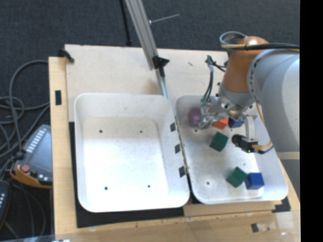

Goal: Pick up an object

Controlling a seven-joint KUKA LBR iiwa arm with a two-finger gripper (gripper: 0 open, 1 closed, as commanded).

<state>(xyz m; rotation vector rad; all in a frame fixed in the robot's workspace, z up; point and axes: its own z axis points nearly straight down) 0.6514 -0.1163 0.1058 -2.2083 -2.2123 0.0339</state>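
Observation:
My gripper [208, 119] hangs low over the far end of the right bin [202, 185]. A purple ball [194, 117] lies just to its left, close to or touching it. An orange block [220, 124] and a blue block [235, 121] lie just to its right, partly hidden under the wrist. A dark green cube [218, 142] sits a little nearer the camera. Another green cube [235, 177] and a blue cube [255, 180] rest side by side at the bin's near right corner.
The left bin [126, 150] stands beside the right one, their walls meeting at the middle. A slanted metal post [147, 39] rises behind the bins. A black cable end [243, 143] hangs from the arm over the right bin. Cables and a pendant [33, 158] lie left of the bench.

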